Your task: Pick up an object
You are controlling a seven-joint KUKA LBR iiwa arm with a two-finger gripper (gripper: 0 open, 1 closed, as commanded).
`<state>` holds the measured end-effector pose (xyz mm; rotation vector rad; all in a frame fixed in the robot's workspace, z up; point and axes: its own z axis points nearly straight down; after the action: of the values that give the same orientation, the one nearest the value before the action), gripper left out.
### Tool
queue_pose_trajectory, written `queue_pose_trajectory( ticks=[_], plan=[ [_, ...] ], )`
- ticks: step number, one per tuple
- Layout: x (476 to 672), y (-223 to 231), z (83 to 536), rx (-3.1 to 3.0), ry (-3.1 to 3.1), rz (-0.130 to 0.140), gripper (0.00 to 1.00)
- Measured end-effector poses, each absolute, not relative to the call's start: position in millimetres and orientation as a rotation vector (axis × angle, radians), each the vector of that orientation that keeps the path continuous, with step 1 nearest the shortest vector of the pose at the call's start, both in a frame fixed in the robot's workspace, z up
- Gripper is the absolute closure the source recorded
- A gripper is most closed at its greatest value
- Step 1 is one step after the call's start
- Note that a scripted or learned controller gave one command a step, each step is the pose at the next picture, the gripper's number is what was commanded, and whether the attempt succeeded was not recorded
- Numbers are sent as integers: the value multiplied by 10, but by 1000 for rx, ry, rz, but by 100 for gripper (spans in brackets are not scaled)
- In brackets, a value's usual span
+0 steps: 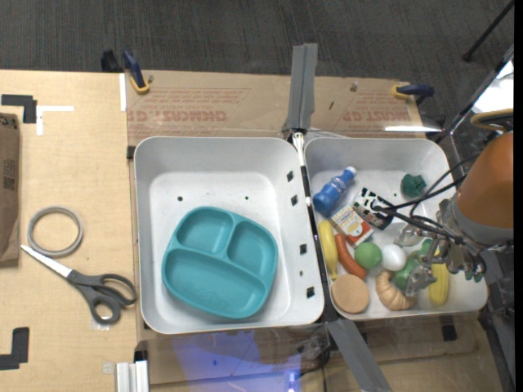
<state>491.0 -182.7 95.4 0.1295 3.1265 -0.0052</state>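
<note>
My claw [421,274] hung low over the near right corner of the right-hand shallow white bin [384,147], in the thick of the toy food, and I could not tell from this slant how it was set or whether it had anything. Nearest it lay a small green leafy piece [405,274], a yellow banana-like piece [440,284] just to its right and a white egg [394,257] just to its left; any of these might have been my pick.

The risk, as I judged it, was crowding: the pieces lay touching or nearly so, so I might have nudged one aside or caught two at once. The bin wall stood close too. My own dark cables crossed the bin over that corner and hid part of it.

Farther off lay a blue plastic bottle [334,189], a round tan biscuit [351,293] and a croissant [392,292]. The left bin [204,158] held a teal divided plate [219,261].
</note>
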Motion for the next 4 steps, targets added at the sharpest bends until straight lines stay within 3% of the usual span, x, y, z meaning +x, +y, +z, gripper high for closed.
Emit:
queue_pose_trajectory(
  ticks=[1, 2, 3, 4],
  plan=[
    [4907, -1186, 949, 115, 3127, -2, 0],
    [4897, -963, 932, 267, 3124, -1, 0],
    [5869, -1468, 925, 403, 3112, -2, 0],
    [4932, -1113, 916, 462, 3107, -1, 0]
  ],
)
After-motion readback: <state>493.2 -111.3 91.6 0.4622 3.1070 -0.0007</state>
